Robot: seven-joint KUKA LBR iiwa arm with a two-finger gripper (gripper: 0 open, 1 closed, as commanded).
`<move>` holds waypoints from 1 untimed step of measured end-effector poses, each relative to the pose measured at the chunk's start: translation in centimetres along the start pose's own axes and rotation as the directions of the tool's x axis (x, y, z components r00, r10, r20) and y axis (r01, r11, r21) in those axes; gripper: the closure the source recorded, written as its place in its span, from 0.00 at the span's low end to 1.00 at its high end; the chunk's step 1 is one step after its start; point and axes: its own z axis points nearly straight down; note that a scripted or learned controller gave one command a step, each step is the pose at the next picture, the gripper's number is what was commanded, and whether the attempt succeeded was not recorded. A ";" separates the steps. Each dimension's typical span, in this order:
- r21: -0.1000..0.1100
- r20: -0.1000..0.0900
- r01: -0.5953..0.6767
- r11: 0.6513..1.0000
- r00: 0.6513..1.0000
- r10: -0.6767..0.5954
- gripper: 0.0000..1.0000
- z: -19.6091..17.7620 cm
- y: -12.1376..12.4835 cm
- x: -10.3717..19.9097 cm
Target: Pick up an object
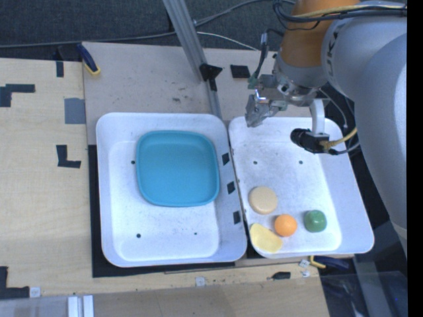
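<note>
Over the far left corner of the right bin (344,177) hangs the tool (254,117), carrying nothing I can see; whether it is open or closed I cannot tell. Picking has not begun. Disc (263,199), orange ball (285,225), green ball (315,220) and yellow piece (266,238) cluster at the bin's near edge, so the next move, I judge, calls for travelling nearward and descending over one.

1. A round beige piece (263,199) lies in my right bin (344,197), near its front.
2. An orange ball (285,225) lies just beside a green ball (315,220).
3. A yellow piece (266,238) lies flat at the front-left corner.
</note>
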 end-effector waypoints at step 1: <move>0.000 0.000 0.000 1.000 1.000 0.000 1.00 0.4 -0.7 4.8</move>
